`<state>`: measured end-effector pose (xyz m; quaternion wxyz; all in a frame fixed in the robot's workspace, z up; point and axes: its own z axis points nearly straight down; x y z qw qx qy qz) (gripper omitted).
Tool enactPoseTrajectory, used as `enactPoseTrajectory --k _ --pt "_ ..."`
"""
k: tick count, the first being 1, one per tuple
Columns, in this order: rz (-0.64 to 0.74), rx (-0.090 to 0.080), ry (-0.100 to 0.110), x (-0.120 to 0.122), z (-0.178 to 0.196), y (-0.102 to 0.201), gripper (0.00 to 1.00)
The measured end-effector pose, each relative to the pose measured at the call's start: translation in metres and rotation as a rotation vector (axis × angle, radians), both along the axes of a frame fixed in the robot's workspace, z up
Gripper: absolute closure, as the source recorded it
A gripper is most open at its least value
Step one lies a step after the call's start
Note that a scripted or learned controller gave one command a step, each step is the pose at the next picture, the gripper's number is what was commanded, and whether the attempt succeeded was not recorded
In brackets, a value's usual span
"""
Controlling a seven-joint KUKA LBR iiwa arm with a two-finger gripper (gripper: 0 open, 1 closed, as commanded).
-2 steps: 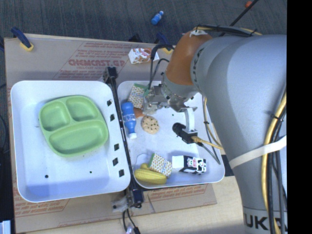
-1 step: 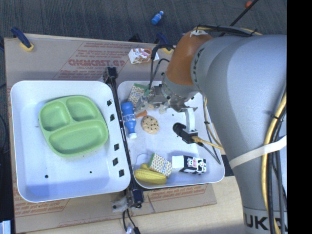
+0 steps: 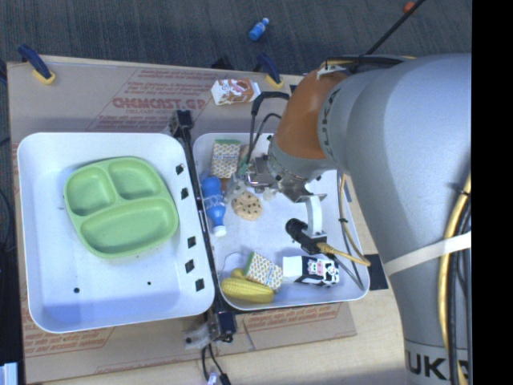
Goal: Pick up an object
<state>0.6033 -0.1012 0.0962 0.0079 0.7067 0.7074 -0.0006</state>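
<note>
The right bin (image 3: 353, 283) holds several small things. A round cookie (image 3: 247, 207) lies near its middle, with a blue bottle (image 3: 212, 203) by the left wall and a green-and-yellow packet (image 3: 226, 157) at the back. Near the front lie a yellow corn cob (image 3: 247, 289), a checkered packet (image 3: 264, 269) and a black-and-white cow toy (image 3: 321, 271). My gripper (image 3: 256, 176) hangs low at the back of this bin, just above the cookie and right of the packet. The grey arm covers the bin's right side.
The left bin (image 3: 40, 295) bears a green divided plate (image 3: 120, 205). A black divider with clips (image 3: 192, 215) runs between the bins. A red-and-white snack packet (image 3: 234, 91) lies on the cardboard behind the right bin, near a blue clamp (image 3: 268, 66).
</note>
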Motion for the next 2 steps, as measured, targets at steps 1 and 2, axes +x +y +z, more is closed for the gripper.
enactPoseTrajectory --k 1,2 --pt "0.004 0.007 0.008 -0.0006 0.0087 0.0037 1.0" --pt "0.003 0.004 0.007 -0.0006 0.0092 0.0019 0.0"
